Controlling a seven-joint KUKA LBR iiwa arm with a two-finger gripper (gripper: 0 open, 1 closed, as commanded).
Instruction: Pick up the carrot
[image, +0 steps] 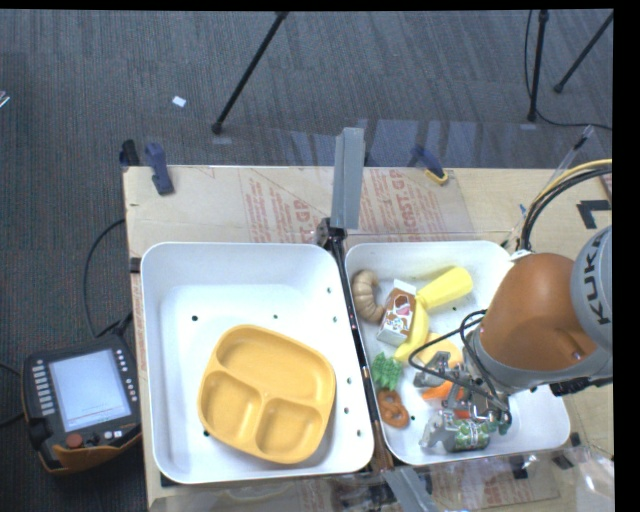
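End effector (462, 398) low in right bin (540, 425), over carrot (437, 391); finger state unreadable. Risk: crowded clutter, banana (415, 335) touching, wrong item grabbed.

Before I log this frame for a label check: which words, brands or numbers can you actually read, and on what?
"KU": black letters on the grey arm, cut off at the frame's edge.
Red print on the cardboard behind the bins: too faint to read.
Label on the small carton in the right bin: too small to read.
Screen of the teach pendant: nothing legible.
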